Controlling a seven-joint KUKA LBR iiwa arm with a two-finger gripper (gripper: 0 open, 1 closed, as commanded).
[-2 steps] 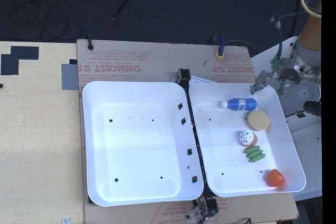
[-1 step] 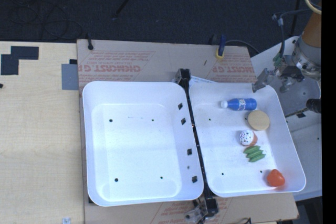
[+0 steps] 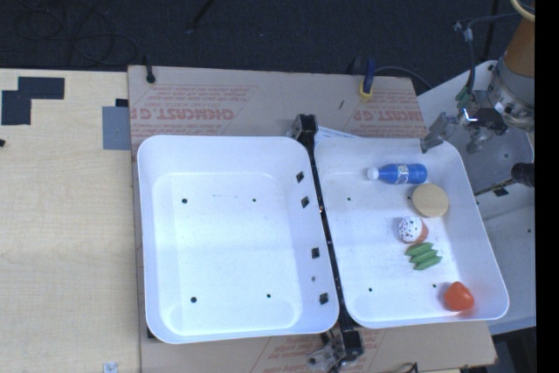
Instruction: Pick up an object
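Gripper (image 3: pixel 461 125) above far right corner of right bin (image 3: pixel 489 231), its state unclear; blue bottle (image 3: pixel 397 174), tan disc (image 3: pixel 430 200), red ball (image 3: pixel 458 297) lying inside

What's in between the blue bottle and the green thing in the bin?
In the camera view, a tan round disc and a white spotted ball lie between the blue bottle and the green thing.

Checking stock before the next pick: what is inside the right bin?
Inside the right bin: a blue bottle, a tan disc, a white spotted ball partly covering something orange, a green piece and a red object.
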